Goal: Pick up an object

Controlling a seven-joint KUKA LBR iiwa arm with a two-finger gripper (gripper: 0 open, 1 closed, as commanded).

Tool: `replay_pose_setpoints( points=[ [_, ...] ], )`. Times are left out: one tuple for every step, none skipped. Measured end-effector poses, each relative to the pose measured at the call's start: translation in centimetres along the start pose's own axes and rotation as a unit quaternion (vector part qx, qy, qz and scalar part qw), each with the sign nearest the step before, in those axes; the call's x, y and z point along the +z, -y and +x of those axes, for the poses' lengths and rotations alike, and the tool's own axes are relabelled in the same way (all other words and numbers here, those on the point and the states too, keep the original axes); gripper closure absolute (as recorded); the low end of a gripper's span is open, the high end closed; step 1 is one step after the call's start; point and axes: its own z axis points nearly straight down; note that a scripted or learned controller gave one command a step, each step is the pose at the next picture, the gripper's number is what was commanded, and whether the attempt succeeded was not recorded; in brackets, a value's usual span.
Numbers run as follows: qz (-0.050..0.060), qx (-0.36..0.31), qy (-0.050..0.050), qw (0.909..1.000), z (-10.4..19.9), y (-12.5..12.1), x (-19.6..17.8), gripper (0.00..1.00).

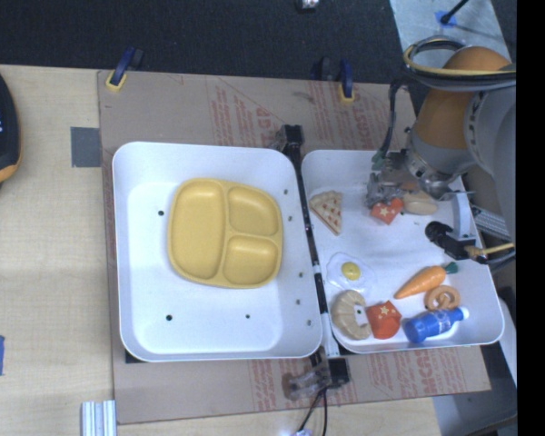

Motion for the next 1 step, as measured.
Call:
replay_pose_setpoints(
  points=[
    [-0.003,0.003,0.000,1.0000,-3.06,4.60,-8.18,1.00]
  ],
)
